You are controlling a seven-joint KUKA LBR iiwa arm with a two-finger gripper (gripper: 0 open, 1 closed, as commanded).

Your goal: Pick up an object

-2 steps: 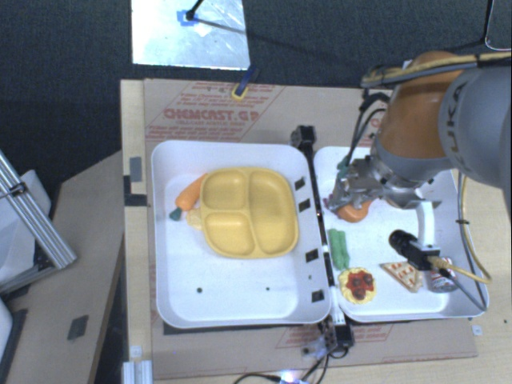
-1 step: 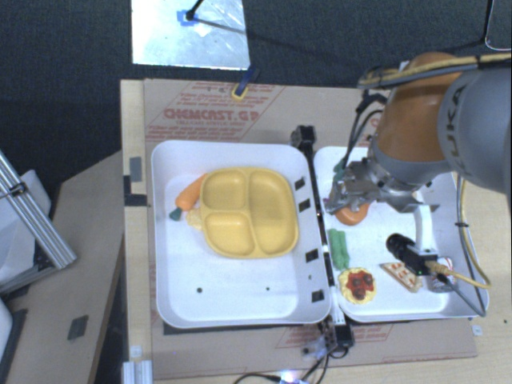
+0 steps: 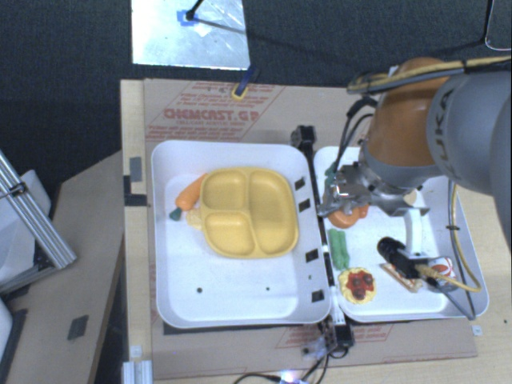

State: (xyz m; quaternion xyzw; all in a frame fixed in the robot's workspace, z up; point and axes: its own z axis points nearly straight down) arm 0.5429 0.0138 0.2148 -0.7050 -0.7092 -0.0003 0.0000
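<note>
Two bins, and the action is all in the right bin (image 3: 438,214), right half of frame. The gripper (image 3: 338,205) is low at that bin's upper-left corner, close against the divider wall and over an orange-red piece (image 3: 352,216). That's likely the pick target: the arm is centred on it and nothing else is that close. Can't tell whether the gripper is open or clamped because the wrist body blocks the view, so no confirmed grasp. Can't tell either whether the piece is on the bin floor or just off it.

A green piece (image 3: 340,249) lies just below, along the same wall. Below that is a yellow round with red spots (image 3: 358,285) near the lower-left corner, with a flat brown piece (image 3: 400,277) to its right. All sit apart from the target, so clutter isn't the problem. The wall is the risk, with tight clearance on one side.

The left bin (image 3: 232,286) holds a yellow divided plate (image 3: 244,213) at centre and a toy carrot (image 3: 190,192) tucked against its left edge. Both are well clear of the arm and not in play.
</note>
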